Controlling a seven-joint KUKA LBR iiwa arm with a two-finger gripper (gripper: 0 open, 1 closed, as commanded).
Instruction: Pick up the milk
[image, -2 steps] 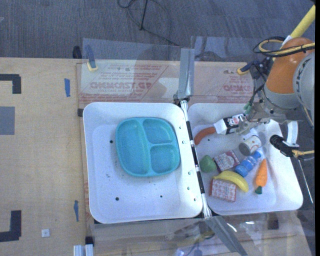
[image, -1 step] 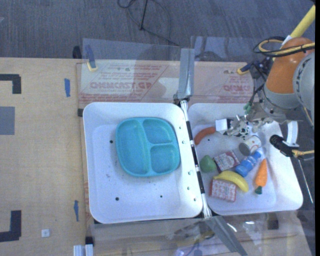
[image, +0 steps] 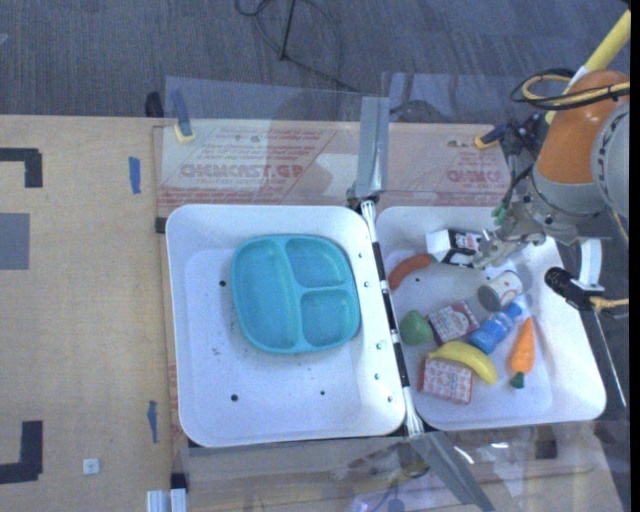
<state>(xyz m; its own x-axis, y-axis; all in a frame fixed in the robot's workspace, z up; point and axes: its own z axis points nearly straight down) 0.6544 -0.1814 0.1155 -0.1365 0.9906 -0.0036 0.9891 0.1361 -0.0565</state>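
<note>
The gripper (image: 497, 247) hangs over the upper part of the right bin (image: 580, 400), at the end of the grey arm (image: 585, 165) with its orange band. Whether the gripper is open or shut cannot be told from this view. Just left of it lies a small white and black carton, the milk (image: 452, 241), on the bin floor near the upper wall; nothing shows it between the gripper's parts. Just below the gripper lies a grey can (image: 498, 291). An orange-red sausage-shaped item (image: 408, 268) lies left of the milk, near the divider. Lower down sit a red and white box (image: 453, 321), a blue bottle (image: 496, 329), a carrot (image: 522, 349), a green item (image: 415, 328), a banana (image: 463, 359) and a second red box (image: 446, 380).

The left bin (image: 200, 400) holds a teal divided plate (image: 296, 292), lying flat near its centre.
</note>
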